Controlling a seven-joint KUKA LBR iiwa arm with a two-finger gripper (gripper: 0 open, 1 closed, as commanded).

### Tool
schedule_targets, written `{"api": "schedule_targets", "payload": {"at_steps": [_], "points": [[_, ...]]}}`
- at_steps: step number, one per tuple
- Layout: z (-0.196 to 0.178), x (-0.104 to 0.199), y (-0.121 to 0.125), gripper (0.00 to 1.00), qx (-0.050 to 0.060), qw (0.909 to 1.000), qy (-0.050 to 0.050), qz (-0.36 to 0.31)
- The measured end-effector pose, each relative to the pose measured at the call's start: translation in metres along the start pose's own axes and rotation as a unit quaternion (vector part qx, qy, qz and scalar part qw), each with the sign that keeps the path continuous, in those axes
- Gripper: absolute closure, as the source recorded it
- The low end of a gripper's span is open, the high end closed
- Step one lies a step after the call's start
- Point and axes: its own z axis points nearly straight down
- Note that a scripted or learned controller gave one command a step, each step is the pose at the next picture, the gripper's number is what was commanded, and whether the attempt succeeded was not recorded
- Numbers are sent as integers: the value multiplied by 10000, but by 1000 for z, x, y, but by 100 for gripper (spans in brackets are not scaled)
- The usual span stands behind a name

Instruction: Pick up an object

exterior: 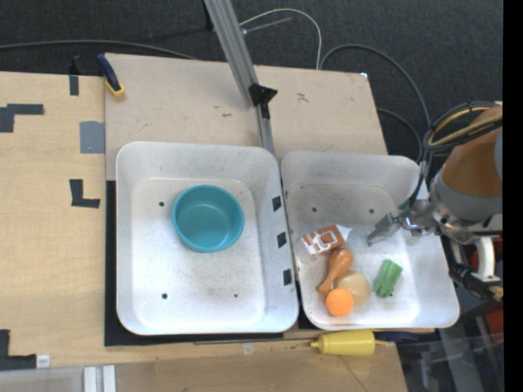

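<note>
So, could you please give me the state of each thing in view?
hand: open, over the right bin, holding nothing
teal bowl: upright in the left bin
green object: lying in the right bin
orange ball: resting against the drumstick toy

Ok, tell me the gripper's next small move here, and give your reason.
Probably a short move toward the green object, then down onto it. The gripper sits in the right bin just up from that piece, with nothing between its fingers. It lies apart from the drumstick and orange ball, so it looks like the clearest pick.
</note>
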Motion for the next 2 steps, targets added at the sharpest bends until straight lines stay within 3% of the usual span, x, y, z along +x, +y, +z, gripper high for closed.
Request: {"api": "schedule_targets", "payload": {"at_steps": [1, 2], "points": [[-13, 0, 1, 100, -18, 10000, -1, -11], [-55, 0, -1, 100, -45, 10000, -10, -3]]}}
